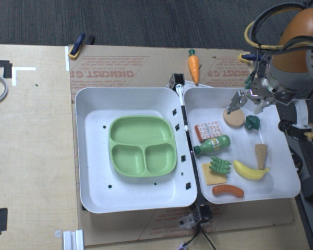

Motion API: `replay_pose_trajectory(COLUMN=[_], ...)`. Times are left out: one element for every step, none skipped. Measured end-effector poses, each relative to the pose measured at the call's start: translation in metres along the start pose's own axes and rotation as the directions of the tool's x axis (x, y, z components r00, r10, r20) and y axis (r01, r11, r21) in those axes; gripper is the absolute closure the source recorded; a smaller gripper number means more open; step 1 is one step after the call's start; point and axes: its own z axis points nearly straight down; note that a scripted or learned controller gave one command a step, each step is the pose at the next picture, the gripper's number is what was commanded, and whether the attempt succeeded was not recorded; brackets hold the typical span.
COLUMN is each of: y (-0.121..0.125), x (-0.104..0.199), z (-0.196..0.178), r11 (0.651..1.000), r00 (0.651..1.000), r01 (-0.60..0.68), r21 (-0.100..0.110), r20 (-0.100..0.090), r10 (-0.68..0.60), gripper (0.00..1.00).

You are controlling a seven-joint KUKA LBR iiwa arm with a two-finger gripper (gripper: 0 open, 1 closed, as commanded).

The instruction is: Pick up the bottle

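Note:
The green bottle [213, 145] lies on its side in the right bin [281, 191], near that bin's left wall, its cap pointing left and a colourful label around its body. My gripper [239, 103] hangs over the back of the right bin, above a round tan cookie [233, 119]. It is up and to the right of the bottle and well apart from it. The gripper looks open, and nothing shows between its fingers.
Around the bottle in the right bin lie a red-and-white packet [208, 129], a green broccoli piece [252, 122], an ice-cream cone [261, 155], a banana [250, 170], a green vegetable on a yellow slice [218, 169] and a sausage [228, 190]. The left bin [88, 139] holds a green divided plate [143, 146]. A carrot [193, 65] lies behind the bins.

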Motion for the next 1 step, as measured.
replay_pose_trajectory(y=[0.0004], x=[-0.0005], z=[-0.0097], r11=[1.000], r00=[1.000], r01=[0.002], r21=[-0.001], r20=[0.001], r10=[-0.002], gripper=[1.00])
